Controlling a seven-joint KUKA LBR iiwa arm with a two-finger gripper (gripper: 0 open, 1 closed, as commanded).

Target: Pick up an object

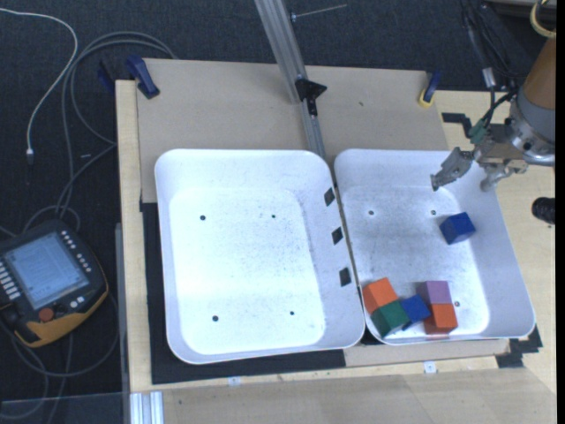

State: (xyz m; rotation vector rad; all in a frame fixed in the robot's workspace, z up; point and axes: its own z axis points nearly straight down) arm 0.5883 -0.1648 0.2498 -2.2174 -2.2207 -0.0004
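White bins (177, 193) sit on a tan bench (229, 104); gripper (470, 172) hovers spread wide, holding nothing.

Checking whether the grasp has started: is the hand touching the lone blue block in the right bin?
Apart. The camera view shows the hand above the lone blue block, with bare white floor of the right bin between them.
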